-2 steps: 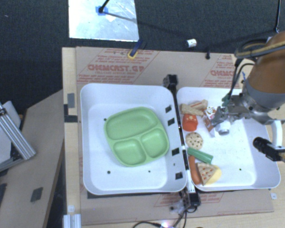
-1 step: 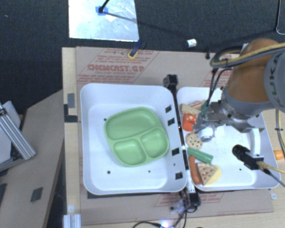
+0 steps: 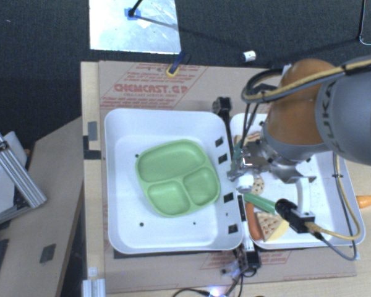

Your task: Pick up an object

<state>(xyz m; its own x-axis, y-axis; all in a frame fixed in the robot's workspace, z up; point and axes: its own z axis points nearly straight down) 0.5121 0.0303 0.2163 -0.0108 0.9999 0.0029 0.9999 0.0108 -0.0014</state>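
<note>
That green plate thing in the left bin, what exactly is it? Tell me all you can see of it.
The green tray is a pale green divided plate that looks like plastic, with rounded corners and three compartments: one large one across the far side and two smaller ones on the near side. All three look bare. It lies flat, face up, turned at a slight angle, near the middle of the left white bin, resting on the bin's floor. Nothing else touches it.

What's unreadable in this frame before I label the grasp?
- Gripper, camera view: the arm's wrist covers it, so grip state is unknown.
- Right bin: the arm hides most of its floor.
- Toy food at that bin's near-left corner: partly covered by a black cable fitting, pieces too small to name.
</note>
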